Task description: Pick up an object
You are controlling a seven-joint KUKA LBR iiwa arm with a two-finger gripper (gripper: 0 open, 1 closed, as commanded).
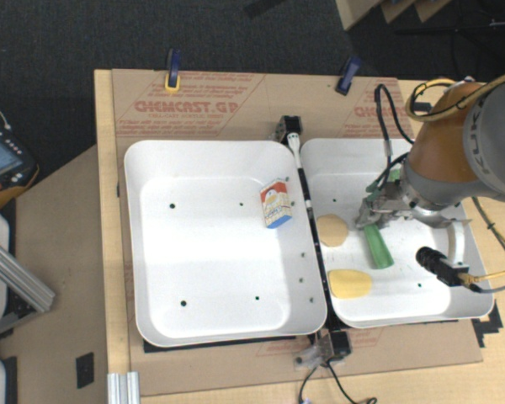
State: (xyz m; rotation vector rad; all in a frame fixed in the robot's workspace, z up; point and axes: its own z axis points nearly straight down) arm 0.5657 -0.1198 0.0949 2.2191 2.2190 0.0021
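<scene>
My gripper [375, 215] hangs low over the middle of the right bin [341, 153]. A green cylinder [379, 248] lies slanted just below it, its upper end right at the gripper. A tan round object [332, 231] rests to the gripper's left, near the bin's left wall. Near the front of that bin lies a yellow oval object [350, 284]. In the left bin [143, 251], a small red, white and blue carton [275, 204] sits close to the right wall.
The two bins meet along a narrow black divider [307, 217]. Cardboard [227, 99] covers the bench, held by blue clamps [173, 67] at the back edge. The arm's grey and orange wrist [454, 150] looms over the right bin's right side.
</scene>
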